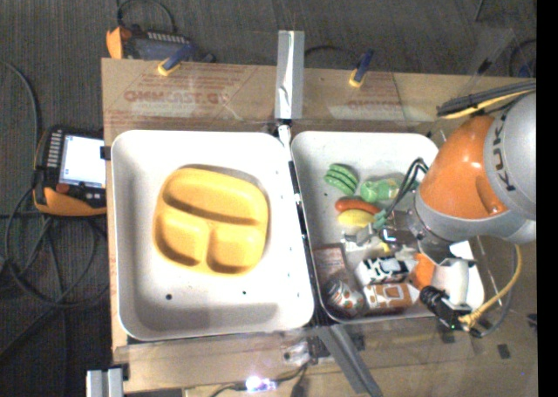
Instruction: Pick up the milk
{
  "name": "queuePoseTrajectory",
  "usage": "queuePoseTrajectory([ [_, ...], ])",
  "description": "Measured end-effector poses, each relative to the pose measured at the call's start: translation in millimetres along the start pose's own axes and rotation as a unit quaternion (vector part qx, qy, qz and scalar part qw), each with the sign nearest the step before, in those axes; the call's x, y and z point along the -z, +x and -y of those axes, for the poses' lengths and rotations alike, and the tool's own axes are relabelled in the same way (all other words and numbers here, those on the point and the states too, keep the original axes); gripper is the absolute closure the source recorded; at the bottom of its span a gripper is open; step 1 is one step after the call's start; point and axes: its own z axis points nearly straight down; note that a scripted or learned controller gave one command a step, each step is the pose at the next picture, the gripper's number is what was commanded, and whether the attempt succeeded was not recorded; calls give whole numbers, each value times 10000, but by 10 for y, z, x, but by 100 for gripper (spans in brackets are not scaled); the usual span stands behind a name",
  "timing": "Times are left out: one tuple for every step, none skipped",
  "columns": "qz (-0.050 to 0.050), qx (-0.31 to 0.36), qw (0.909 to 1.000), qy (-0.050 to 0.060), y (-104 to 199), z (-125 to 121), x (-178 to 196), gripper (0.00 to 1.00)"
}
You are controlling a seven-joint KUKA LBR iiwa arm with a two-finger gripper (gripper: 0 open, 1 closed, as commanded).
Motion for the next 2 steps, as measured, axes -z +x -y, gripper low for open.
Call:
queuePoseTrajectory([
  [11,-747,9972,-60,143,-15,-332,0],
  [15,-831,9965,17,320,-896,-369,0],
])
